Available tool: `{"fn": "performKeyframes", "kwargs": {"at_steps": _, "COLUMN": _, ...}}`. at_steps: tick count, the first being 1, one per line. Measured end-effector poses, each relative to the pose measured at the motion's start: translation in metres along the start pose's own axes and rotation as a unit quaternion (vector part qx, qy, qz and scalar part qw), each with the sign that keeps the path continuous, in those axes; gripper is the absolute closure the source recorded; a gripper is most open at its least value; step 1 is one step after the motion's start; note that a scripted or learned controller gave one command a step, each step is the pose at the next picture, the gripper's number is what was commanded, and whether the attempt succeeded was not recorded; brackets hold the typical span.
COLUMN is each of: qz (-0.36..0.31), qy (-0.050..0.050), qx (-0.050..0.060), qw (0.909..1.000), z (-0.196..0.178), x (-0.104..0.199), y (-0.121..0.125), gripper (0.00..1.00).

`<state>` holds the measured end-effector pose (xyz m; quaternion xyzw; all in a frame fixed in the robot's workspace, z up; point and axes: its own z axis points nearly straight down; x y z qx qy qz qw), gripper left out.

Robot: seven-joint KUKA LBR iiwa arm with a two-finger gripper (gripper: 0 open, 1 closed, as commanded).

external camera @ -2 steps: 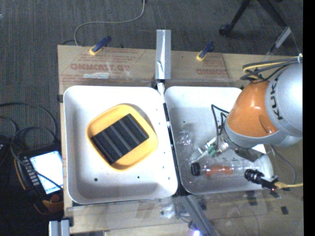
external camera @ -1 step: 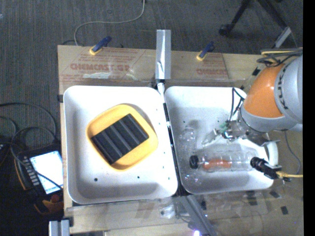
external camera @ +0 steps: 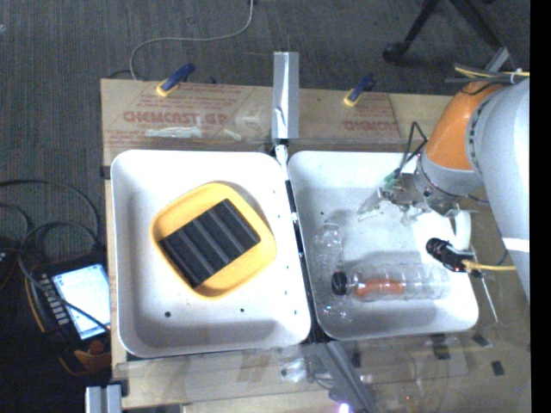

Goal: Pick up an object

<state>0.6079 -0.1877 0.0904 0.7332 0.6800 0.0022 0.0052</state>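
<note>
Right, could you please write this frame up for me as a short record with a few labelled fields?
left bin: white left bin holds a yellow tray with black ribbed insert, lying tilted
right bin: white right bin holds a clear plastic bottle lying on its side, black cap pointing left, orange inside
arm: grey, with orange band, reaching in from the right
end effector: end effector over the upper right part of the right bin, above the bottle in the picture
grasp: nothing seen held
</note>
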Motion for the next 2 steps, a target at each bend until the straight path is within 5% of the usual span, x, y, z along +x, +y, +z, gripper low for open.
{"fn": "performKeyframes", "kwargs": {"at_steps": 1, "qz": -0.059, "qy": 0.001, "qx": 0.005, "qw": 0.9983, "z": -0.137, "x": 0.027, "y": -0.046, "gripper": 0.00}}
{"fn": "performKeyframes", "kwargs": {"at_steps": 2, "qz": -0.053, "qy": -0.001, "qx": 0.002, "qw": 0.9986, "z": -0.015, "x": 0.077, "y": -0.098, "gripper": 0.00}}
